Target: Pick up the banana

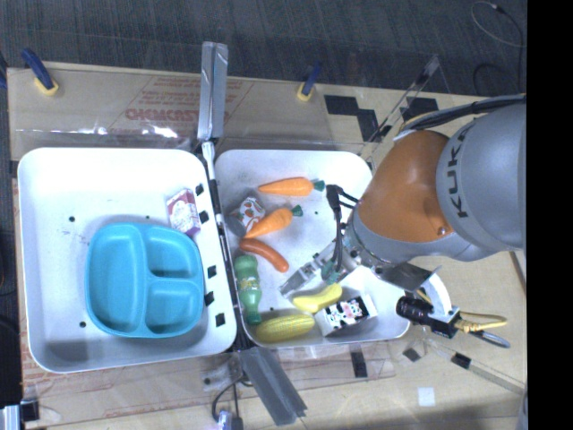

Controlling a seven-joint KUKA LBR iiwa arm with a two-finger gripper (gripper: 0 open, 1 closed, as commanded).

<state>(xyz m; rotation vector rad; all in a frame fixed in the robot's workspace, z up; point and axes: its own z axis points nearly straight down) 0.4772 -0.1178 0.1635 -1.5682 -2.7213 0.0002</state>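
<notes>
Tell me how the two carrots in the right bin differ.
The upper carrot lies nearly level, while the lower carrot is tilted, its green end higher. The upper carrot lies farther toward the bin's back wall; the lower carrot sits just above the hot dog. The upper carrot lies apart from its neighbours; the lower carrot's tip is close to the small white packet. Both are orange with green tops at the right.

Even overhead light, moderately bright, no hard shadows. White bins (54,240) run near overexposed, wall detail washed out. Soft shadow under the blue tray (143,280) along its lower edge and under the arm (448,186) onto the right bin. Mild sheen on the orange band (407,195) and grey casing. Overall slightly soft, low resolution, small items grainy. Dark floor at top is underexposed. Slight slant perspective, no strong edge distortion.
</notes>
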